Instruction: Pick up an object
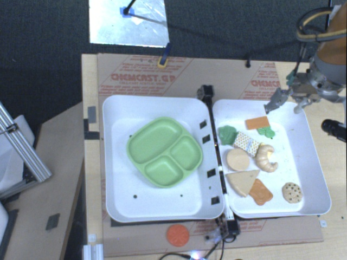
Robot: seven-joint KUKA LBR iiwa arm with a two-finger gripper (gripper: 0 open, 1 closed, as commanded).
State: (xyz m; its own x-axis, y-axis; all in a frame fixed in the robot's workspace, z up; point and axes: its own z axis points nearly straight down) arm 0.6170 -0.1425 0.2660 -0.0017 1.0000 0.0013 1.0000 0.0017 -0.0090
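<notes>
1. The gripper hangs over the far right corner of the right bin, its two fingers spread apart with nothing between them — it holds no object.
2. Nearest beneath it lies an orange rectangular piece, with a small green leafy piece just beside it; these look like the likeliest targets, though which one the program aims for cannot be told.
3. Further in sits a tight cluster: a green lump, a patterned block, a croissant, a round beige disc, a cheese-like wedge and an orange slice touching the wedge. A cookie lies apart near the front right.
4. The left bin carries a green divided plate.
5. Risks, as a judgement: the flat pieces sit low on the bin floor, so the fingers may close above one or skid it away; in the cluster, a finger could land on a neighbour and shove things aside — or pinch two at once; a descent too close to the bin's far wall could strike the rim.
</notes>
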